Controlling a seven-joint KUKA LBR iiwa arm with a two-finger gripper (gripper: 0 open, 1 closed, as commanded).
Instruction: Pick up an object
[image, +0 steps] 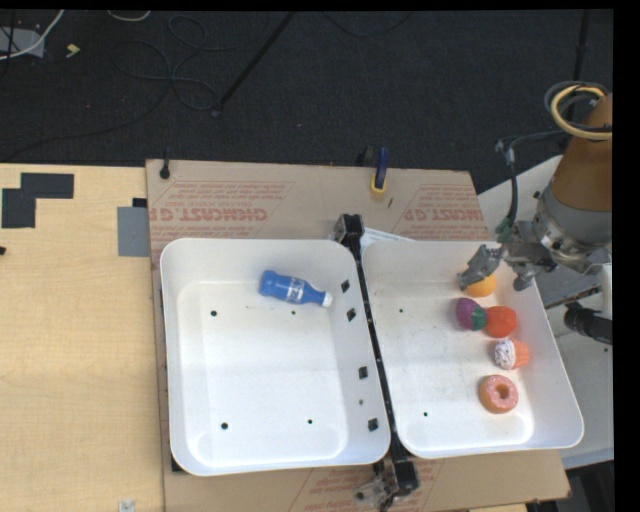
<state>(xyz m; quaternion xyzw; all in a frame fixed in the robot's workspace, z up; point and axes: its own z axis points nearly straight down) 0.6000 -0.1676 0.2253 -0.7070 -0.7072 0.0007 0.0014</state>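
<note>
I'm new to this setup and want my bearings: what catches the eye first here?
A blue bottle lies alone on its side in the left bin. Along the right bin's far right side sit small colourful toys, including a pink donut, with the gripper above the topmost.

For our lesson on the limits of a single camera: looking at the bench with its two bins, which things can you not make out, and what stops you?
1. Yellow-orange object, camera view: the gripper covers its upper part, so its shape is unclear.
2. Gripper, camera view: too small and cluttered to tell whether it is open or shut.
3. Blue bottle in the left bin, camera view: label too small to read.
4. Arm, camera view: cut off by the right edge.
</note>
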